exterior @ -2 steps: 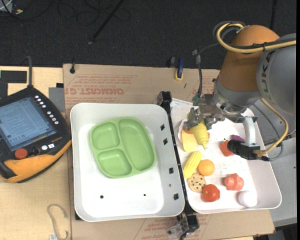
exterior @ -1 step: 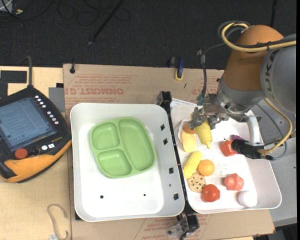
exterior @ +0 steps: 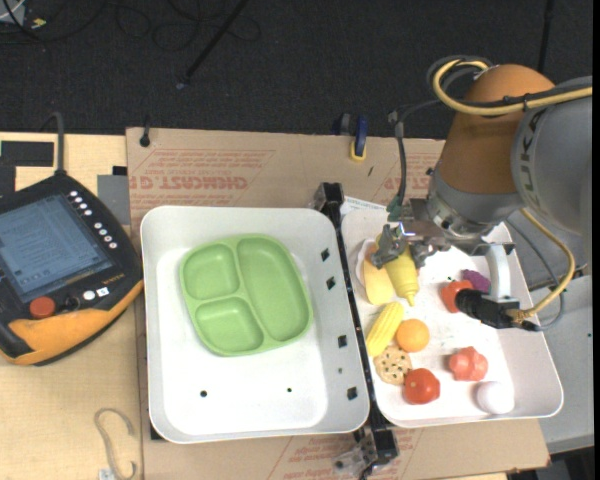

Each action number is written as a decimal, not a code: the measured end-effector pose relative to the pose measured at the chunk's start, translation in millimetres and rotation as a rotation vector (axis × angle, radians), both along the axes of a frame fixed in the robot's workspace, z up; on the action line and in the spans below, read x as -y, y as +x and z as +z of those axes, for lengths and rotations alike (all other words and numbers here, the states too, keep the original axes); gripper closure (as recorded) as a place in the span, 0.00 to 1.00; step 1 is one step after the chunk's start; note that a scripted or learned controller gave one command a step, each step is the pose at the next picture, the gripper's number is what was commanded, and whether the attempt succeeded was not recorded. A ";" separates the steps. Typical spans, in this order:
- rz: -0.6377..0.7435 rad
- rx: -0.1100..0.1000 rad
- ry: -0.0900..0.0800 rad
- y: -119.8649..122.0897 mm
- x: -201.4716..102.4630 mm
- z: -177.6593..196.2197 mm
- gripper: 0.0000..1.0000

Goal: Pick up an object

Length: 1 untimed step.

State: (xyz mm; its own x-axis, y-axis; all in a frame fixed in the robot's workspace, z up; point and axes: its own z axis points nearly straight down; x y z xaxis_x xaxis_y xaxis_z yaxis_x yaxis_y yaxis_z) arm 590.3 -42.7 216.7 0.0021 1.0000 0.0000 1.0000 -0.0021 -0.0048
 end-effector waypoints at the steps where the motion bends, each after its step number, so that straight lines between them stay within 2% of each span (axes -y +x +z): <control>1: 0.002 0.002 0.000 1.7 0.4 1.5 1.00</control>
